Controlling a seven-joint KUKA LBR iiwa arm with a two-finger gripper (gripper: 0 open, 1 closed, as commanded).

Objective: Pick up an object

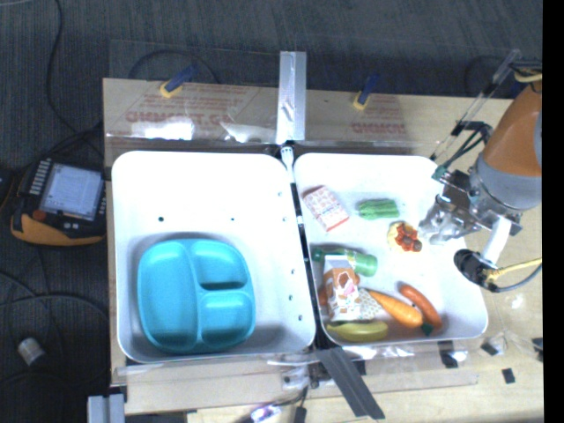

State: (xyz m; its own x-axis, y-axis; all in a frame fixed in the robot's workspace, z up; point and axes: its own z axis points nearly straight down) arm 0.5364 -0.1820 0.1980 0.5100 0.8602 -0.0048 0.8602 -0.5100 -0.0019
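The left bin (pixel 198 179) holds a blue divided tray (pixel 196 291). In the right bin (pixel 388 170), the pincer (pixel 438 226) hangs by the right wall; its opening cannot be told. A small red-and-yellow toy (pixel 405 235) lies just left of it, apart.

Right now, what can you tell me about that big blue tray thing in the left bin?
The blue tray is a glossy turquoise dish, plastic by its look, with rounded corners and three compartments: one long section on its left and two smaller ones on its right. It lies flat and upright on the floor of the left bin, toward the near side. Its compartments hold nothing, and no other object touches it.
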